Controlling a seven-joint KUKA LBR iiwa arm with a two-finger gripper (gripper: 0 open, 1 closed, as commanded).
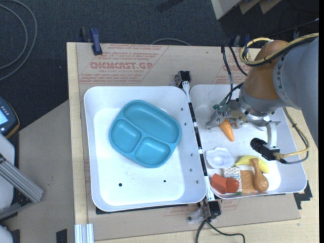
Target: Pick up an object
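My gripper [224,118] is low over the upper middle of the right bin [291,178], at the end of the grey and orange arm that comes in from the right. An orange carrot [228,130] lies slanted directly under it, with its upper end right at the gripper. I cannot make out whether the carrot is held or only touched. Nearer the front of this bin lie a white cup-like piece [218,157], a yellow banana [247,161], a brown drumstick [259,175] and a red item [224,184].
The left bin [101,186] holds a blue divided plate [146,133] near its middle. A ridge [195,135] separates the two bins. Black cables [291,153] run from the wrist over the right bin's right side. The food is crowded along the right bin's front edge.
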